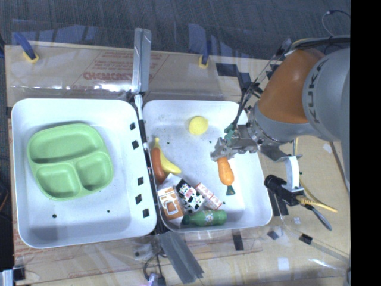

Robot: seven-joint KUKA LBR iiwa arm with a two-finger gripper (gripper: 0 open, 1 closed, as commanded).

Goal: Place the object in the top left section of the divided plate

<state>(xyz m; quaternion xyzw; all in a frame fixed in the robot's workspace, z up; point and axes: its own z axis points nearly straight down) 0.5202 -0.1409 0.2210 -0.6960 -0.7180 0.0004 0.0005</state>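
The green divided plate (68, 159) lies in the left bin (36, 231). In the right bin (253, 216) a banana (168, 164) leans by the left wall, cartons (190, 198) and a green bottle (204, 218) crowd the near side, and a yellow ball (198, 125) sits at the back. My gripper (225, 154) is clamped on the carrot (225, 171), which hangs below it over the right bin.
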